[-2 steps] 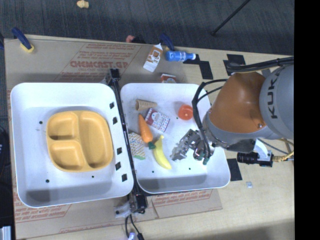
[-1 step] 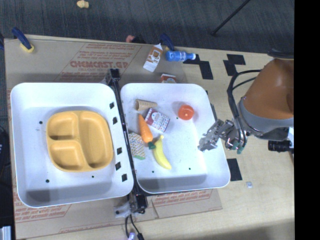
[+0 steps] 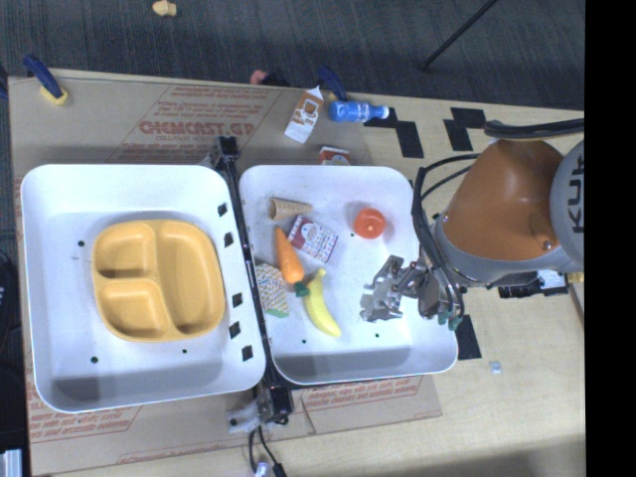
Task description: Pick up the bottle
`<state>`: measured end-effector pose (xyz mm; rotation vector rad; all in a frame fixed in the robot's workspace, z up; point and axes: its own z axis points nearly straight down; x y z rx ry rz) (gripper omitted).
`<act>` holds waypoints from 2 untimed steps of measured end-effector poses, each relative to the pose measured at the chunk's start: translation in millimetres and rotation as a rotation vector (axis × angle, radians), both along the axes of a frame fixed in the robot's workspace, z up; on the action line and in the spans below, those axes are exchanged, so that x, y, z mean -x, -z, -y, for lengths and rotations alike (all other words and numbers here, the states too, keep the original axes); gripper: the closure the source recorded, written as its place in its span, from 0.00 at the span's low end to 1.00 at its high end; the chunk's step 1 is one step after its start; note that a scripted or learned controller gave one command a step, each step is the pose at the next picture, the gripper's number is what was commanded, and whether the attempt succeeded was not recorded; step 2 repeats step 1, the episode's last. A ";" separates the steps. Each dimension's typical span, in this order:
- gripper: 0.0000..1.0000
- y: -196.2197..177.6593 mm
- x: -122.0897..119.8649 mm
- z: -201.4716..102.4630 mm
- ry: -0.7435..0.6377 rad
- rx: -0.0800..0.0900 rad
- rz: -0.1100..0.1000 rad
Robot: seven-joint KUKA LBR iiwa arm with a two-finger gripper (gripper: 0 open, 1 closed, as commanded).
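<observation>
Dark carpet lies behind the tabletop (image 3: 517, 405), which carries two white bins side by side. From my station I see the bottle (image 3: 356, 112), blue with a white cap, lying on its side on the cardboard just beyond the right bin (image 3: 397, 351), outside it entirely. My tool (image 3: 383, 296) hangs low inside that bin's near right corner, well apart from the bottle; whether it is open or closed I cannot tell. A banana (image 3: 321, 306), a carrot (image 3: 288, 256) and a red ball (image 3: 369, 223) lie in that bin. The left bin (image 3: 50, 366) holds a yellow divided tray (image 3: 157, 278). I judge the pick not yet begun.
</observation>
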<state>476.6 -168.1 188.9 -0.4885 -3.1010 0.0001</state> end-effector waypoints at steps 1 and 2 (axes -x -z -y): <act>1.00 -22.1 -0.3 11.8 -0.376 0.001 0.003; 1.00 -22.1 -0.3 11.8 -0.376 0.001 0.003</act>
